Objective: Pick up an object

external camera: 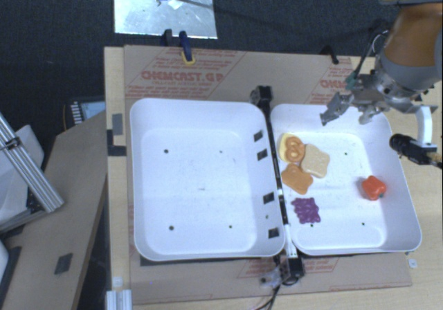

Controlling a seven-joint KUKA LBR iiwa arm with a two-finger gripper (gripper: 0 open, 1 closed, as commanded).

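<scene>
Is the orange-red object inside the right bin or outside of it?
Inside. The orange-red object rests on the floor of the right bin, near its right wall, apart from the other items.

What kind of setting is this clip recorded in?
Probably a robotics lab grasping bench. Two shallow white bins sit side by side on a board, toy food such as an orange piece and purple grapes lies in the right one, and the gripper hovers above.

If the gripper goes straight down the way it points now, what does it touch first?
Probably the bare white floor of the right bin near its far edge. The gripper hangs open above that spot. The nearest items, the pretzel and the toast slice, lie to the camera's lower left, though depth is unclear.
</scene>
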